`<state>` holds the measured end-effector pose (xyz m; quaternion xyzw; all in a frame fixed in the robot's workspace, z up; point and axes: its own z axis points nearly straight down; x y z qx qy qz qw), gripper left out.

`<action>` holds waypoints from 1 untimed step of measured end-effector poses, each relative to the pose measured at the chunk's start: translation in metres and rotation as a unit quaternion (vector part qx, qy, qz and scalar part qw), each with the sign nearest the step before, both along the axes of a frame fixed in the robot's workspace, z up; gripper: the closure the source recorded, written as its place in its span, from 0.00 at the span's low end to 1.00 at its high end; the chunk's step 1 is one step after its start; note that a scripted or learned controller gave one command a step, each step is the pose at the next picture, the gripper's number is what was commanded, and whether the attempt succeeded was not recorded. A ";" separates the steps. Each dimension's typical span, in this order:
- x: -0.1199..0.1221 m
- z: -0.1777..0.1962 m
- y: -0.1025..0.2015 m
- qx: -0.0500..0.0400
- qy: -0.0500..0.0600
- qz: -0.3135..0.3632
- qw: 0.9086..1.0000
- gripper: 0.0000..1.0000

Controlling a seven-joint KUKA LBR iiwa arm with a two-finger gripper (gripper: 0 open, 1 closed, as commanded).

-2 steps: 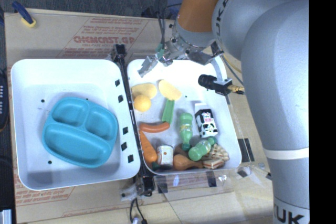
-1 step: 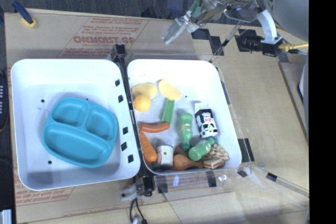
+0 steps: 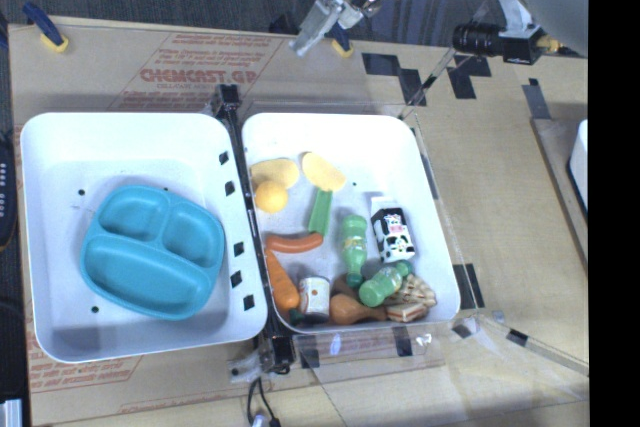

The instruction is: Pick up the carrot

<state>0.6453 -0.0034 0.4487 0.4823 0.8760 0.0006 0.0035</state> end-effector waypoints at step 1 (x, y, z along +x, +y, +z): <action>-0.038 -0.166 0.058 -0.001 0.013 0.013 1.000 0.00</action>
